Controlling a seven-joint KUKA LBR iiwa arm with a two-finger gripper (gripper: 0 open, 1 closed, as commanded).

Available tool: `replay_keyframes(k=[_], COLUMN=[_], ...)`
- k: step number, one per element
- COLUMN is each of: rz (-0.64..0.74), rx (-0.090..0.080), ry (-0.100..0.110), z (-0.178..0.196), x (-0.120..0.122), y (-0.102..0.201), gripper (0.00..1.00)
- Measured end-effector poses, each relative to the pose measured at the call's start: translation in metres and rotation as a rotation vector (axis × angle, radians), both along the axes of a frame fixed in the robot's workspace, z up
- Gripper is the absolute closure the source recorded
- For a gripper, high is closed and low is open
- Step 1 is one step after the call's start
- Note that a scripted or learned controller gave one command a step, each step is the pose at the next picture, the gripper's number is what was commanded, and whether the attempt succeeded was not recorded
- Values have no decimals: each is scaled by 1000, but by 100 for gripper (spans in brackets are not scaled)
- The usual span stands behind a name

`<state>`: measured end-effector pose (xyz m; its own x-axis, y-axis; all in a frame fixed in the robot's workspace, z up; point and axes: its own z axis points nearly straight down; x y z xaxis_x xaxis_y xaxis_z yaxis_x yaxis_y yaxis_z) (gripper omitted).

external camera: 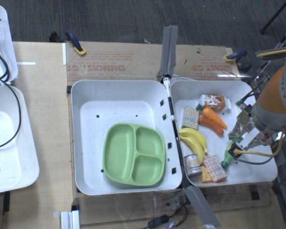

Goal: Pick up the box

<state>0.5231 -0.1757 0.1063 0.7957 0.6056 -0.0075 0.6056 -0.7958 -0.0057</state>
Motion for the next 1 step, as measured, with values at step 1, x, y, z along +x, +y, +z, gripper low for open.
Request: replay_keyframes(k=[1], rz=[0], rx=[0], ry=[0], z=[0], x=[0], y=[0], gripper=[0])
